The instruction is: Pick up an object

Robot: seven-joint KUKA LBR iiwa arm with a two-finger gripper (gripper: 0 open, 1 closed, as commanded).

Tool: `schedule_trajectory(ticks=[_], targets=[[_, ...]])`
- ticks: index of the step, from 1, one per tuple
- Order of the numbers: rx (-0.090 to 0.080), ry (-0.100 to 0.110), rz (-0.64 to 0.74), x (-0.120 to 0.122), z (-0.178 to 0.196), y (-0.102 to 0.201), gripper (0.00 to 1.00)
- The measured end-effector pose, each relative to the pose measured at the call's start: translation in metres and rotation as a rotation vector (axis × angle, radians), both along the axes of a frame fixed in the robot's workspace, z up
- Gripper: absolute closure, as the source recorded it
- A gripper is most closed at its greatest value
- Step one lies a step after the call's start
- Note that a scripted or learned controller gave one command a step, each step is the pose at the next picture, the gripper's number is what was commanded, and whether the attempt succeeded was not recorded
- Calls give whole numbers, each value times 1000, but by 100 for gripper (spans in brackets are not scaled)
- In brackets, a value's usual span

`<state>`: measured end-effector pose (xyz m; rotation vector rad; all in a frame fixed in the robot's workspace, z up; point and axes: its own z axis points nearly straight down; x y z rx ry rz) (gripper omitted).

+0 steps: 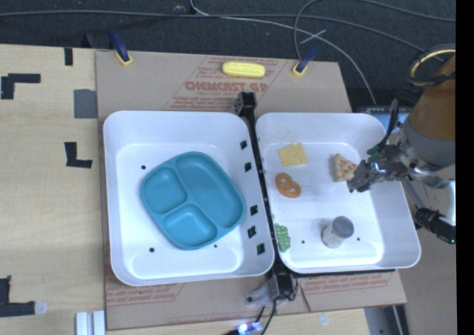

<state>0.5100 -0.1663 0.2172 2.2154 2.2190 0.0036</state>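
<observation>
1. Over the right bin (392, 248), by its right wall: gripper (361, 180); claw state cannot be told.
2. Cracker piece (343, 167) just beside it.
3. Same bin: yellow square (292, 155), pretzel (288, 185), grey cylinder (338, 232).
4. Left bin (118, 178): blue tray (192, 199).

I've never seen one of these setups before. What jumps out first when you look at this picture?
The bright blue divided plate lying in the left bin draws the eye first. Next comes the robot arm at the right edge, its dark gripper low over the right bin beside a pale cracker-like piece. A yellow square, a pretzel and a small grey can are scattered in that same bin.
</observation>
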Motion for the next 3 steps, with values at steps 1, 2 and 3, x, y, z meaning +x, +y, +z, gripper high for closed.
schedule_trajectory(ticks=[1, 2, 3], targets=[[1, 2, 0, 1, 43, 0, 100], [3, 8, 3, 18, 28, 45, 100], [4, 7, 5, 33, 32, 94, 100]])
